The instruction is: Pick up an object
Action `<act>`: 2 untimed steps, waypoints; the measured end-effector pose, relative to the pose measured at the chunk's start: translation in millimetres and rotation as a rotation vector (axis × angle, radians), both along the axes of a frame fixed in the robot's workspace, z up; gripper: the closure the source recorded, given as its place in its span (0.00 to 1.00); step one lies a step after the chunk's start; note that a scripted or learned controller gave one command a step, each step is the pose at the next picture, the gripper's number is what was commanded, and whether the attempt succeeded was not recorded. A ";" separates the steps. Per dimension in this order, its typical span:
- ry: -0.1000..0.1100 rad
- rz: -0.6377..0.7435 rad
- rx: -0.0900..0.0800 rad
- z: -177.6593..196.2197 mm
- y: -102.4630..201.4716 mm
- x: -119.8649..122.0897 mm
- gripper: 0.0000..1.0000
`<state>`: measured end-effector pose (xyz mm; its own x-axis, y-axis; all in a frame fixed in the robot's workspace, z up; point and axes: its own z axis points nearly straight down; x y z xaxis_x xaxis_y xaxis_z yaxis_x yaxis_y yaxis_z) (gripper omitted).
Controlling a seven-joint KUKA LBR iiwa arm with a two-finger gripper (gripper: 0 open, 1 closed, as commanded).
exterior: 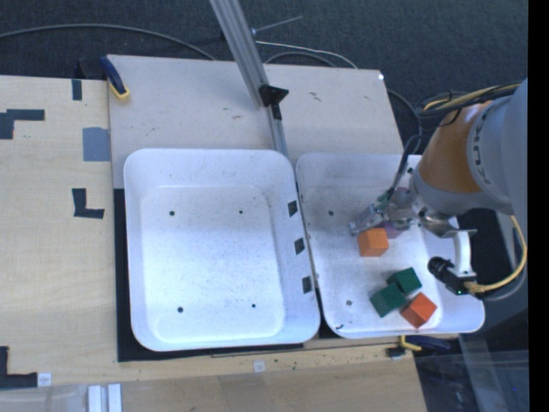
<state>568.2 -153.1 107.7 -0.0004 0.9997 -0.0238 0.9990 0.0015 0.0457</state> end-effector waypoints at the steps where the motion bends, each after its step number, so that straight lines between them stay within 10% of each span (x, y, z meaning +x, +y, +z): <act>1: -0.002 -0.002 -0.001 0.0 10.8 -9.5 0.00; 2: 0.000 -0.002 0.000 -0.2 11.1 -5.5 0.00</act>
<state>562.7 -142.0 107.5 0.0020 0.9997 -0.0235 0.9990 -0.0010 0.0454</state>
